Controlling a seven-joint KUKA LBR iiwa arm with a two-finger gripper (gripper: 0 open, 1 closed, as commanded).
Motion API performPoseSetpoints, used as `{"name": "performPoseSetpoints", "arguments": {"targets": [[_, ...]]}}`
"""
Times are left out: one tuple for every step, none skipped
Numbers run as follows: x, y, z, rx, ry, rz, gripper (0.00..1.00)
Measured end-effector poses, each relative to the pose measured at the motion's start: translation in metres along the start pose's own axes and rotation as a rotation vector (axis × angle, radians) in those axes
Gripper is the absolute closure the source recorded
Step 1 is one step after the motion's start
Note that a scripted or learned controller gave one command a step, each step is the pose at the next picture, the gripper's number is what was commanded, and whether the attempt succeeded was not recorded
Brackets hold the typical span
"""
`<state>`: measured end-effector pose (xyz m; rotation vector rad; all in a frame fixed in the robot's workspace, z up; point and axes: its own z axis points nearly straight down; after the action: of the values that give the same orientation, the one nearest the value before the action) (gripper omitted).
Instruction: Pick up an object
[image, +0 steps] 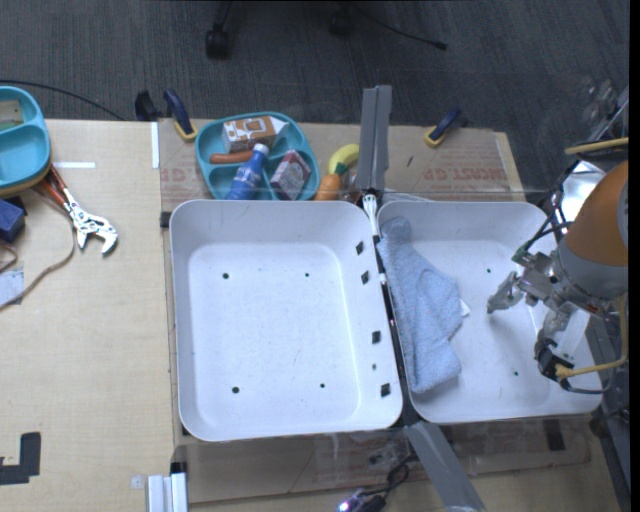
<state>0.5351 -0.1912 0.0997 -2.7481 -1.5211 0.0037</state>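
Pictured: gripper (510, 292) with fingers spread, holding nothing, over the right bin (500, 395); grey cloth (425, 310) heaped along that bin's left wall, well apart; teal tray (212, 165) and wrench (88, 225) beyond.

Two white bins (270, 420) — a pale blue-grey cloth (425, 310) — teal tray (215, 150).
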Motion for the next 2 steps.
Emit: {"name": "performPoseSetpoints", "arguments": {"targets": [[-0.043,-0.042,-0.045,0.002,0.000,0.039,0.00],[-0.037,-0.038,0.010,0.012,0.012,0.054,0.00]]}}
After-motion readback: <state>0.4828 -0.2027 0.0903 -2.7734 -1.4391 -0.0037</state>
